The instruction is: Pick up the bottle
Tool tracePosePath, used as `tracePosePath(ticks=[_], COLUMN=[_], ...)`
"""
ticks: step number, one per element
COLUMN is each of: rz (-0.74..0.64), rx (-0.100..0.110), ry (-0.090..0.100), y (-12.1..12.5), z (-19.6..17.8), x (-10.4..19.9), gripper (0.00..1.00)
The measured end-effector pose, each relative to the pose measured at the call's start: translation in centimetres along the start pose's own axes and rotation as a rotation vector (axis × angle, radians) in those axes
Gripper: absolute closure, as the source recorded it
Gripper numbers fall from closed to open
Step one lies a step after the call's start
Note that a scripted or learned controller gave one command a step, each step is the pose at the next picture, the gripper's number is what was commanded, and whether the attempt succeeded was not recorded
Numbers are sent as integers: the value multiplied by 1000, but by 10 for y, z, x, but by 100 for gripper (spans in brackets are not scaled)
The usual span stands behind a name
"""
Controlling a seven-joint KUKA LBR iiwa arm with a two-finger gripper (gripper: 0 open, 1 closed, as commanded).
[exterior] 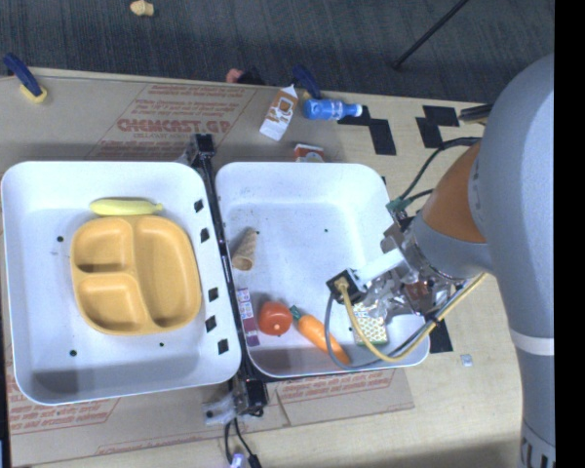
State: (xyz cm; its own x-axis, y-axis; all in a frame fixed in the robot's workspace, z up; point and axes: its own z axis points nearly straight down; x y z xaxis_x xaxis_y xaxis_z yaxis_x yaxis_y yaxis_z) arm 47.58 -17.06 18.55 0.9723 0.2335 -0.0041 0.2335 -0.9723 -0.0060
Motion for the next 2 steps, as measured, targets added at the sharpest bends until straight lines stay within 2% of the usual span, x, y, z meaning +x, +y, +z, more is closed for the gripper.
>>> tracePosePath(ticks=[1,2], rz=[31,28], rx=[-1,-2], ry=[2,3], y=[39,39], z=[-9,-15], x=[-9,-9], gripper=[100,100])
